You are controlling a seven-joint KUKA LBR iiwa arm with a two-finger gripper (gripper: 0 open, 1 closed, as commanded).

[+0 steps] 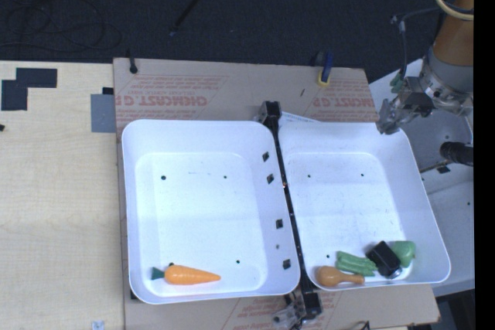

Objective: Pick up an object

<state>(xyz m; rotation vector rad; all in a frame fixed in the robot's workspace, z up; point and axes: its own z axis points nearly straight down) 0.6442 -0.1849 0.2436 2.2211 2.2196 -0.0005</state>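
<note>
An orange carrot (191, 274) with a dark green top lies at the front of the left bin (143, 139). In the front right corner of the right bin (410, 166) sit a green pod-shaped toy (356, 263), a black block (384, 258), a green piece (404, 250) behind it and a tan pear-shaped toy (338, 277). My gripper (393, 117) hangs at the far right, just above the right bin's back right corner, well away from all of these. Nothing shows between its fingers.
Both bins rest on a cardboard sheet (232, 89) on the bench. A black clamp bar (280, 189) runs between the bins. A blue and yellow clip (326, 67) stands at the cardboard's back edge. Cables lie on the dark floor behind.
</note>
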